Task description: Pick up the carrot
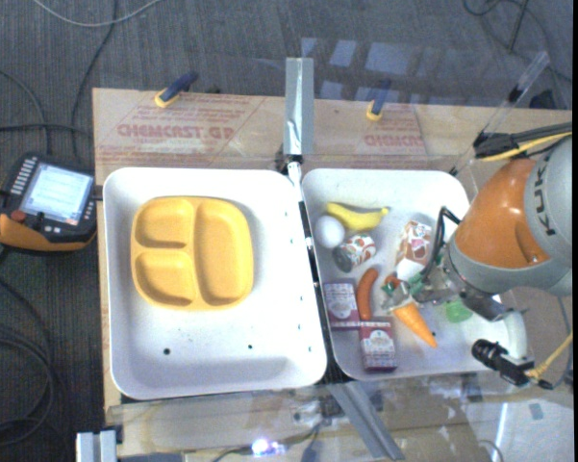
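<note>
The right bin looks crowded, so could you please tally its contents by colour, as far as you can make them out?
Yellow: 1, banana
White: 1, egg
Orange: 1, carrot
Red or red-brown: 1 sausage, 2 small boxes
Red-and-white: 1 can, 1 packet
Green: 1 piece, partly hidden beside the gripper
Total: 9, counting what is visible.

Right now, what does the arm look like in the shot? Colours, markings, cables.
The arm comes in from the right: rounded grey casing with a broad orange band above the wrist and dark lettering on the grey shell. A thin black cable loops beside the wrist. The gripper is small and dark, too cluttered to make out in detail. A black cylindrical part sticks out below the arm.
</note>
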`<state>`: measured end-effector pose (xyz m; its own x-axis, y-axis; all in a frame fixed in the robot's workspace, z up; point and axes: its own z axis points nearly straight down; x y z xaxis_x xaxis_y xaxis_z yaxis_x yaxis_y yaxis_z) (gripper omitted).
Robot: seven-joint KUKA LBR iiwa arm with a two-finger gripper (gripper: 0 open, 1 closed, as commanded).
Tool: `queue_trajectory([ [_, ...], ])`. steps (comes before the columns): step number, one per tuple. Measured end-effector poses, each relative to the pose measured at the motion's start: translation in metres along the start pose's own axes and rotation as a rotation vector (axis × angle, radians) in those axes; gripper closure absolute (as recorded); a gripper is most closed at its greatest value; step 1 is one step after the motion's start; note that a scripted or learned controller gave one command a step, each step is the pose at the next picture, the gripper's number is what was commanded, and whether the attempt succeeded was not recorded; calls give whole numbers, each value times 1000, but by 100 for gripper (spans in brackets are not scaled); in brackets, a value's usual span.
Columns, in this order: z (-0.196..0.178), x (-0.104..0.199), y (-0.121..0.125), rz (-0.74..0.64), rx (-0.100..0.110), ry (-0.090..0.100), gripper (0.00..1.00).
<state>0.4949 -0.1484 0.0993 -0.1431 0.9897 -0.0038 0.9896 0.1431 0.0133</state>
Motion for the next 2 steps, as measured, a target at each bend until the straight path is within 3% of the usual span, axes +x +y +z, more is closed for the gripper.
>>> queue_trajectory([
  [1,-84,69,22,86,16,3,100],
  [2,-96,39,28,-108,16,1,100],
])
